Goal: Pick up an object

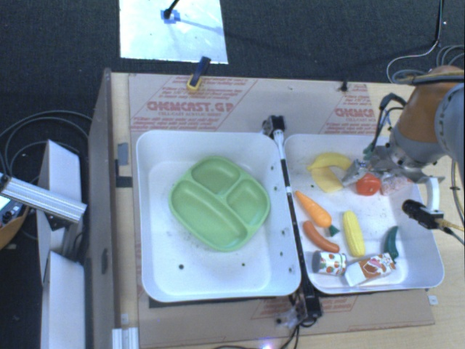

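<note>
My gripper [361, 170] hangs low over the back of the right bin [430, 266], coming in from the right under the orange-banded wrist. A red tomato [368, 186] lies just below and right of it, touching or nearly touching the tip. A yellow banana [327, 170] lies just left of the gripper. A pale pink item [396, 186] sits right of the tomato, partly under the arm. I cannot make out anything held by the gripper.
The right bin also holds a carrot [314, 208], a red sausage [321, 237], a corn cob [353, 233], a small green vegetable [391, 242] and two small cartons [330, 262] [370, 267]. The left bin [156, 271] holds a green divided plate [220, 203].
</note>
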Controlling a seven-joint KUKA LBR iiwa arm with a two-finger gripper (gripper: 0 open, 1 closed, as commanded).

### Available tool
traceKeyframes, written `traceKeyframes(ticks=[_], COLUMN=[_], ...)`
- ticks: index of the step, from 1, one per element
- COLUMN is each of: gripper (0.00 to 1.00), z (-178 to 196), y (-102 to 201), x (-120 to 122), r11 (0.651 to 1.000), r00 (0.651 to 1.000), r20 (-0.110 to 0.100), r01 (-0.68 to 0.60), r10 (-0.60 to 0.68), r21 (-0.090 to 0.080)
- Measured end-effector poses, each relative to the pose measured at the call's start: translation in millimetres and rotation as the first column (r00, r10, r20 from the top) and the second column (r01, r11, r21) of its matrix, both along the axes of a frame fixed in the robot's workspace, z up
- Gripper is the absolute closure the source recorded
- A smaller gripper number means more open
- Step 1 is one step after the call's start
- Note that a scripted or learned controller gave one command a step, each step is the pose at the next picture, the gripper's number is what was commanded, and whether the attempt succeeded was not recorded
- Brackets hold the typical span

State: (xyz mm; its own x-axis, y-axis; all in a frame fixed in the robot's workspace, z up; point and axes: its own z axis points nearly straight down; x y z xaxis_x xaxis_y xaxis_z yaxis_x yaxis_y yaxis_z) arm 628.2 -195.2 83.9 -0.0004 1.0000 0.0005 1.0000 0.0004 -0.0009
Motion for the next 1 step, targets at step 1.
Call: traceKeyframes(ticks=[1], gripper=[1.00], z=[12.4], y=[-0.4], x=[2.9], r11=[1.000], r00=[1.000], r20=[0.007], r01=[-0.002], r10=[0.003], r21=[-0.002])
